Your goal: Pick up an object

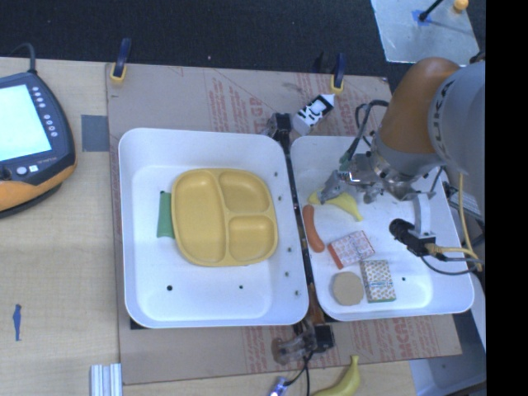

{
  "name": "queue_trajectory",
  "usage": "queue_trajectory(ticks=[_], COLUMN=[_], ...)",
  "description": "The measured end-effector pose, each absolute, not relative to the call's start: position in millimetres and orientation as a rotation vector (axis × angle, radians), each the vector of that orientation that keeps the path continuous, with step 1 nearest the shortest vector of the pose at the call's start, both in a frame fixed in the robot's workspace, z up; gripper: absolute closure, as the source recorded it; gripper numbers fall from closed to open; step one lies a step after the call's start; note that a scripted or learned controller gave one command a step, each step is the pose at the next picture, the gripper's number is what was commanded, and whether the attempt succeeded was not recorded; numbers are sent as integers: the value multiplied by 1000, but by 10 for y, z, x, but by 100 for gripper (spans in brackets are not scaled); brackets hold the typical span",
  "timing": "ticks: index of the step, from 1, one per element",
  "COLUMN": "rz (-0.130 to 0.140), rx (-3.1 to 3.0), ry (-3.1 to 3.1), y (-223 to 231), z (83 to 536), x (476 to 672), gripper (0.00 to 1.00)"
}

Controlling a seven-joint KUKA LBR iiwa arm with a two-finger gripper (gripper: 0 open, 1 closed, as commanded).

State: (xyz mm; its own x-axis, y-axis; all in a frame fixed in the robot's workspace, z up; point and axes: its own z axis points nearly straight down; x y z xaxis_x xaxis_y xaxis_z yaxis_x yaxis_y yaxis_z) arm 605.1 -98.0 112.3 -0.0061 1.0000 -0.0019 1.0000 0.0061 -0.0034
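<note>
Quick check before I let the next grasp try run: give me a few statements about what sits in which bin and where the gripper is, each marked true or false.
1. The yellow divided plate lies in the left bin. True.
2. A green item sticks out from under the plate's left edge. True.
3. The orange sausage lies in the left bin. False: it lies in the right bin, along its left wall.
4. The gripper is above the left bin. False: it is over the right bin, close to the yellow banana.
5. The round tan cookie lies next to a patterned packet. True.
6. Another banana lies inside the right bin. False: it lies on the bench below the bins.
</note>
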Motion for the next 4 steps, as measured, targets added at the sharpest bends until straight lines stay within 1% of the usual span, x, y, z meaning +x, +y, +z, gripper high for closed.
queue_trajectory(ticks=[1,2,3,4], rz=[8,5,5,6], rx=[-2212,-2212,-2214,-2215], ry=[-2229,-2228,-2227,-2226], y=[-989,-445,-449,-927], z=[1227,1918,1918,1260], x=[6051,5130,5130,5560], gripper=[100,100,0,0])
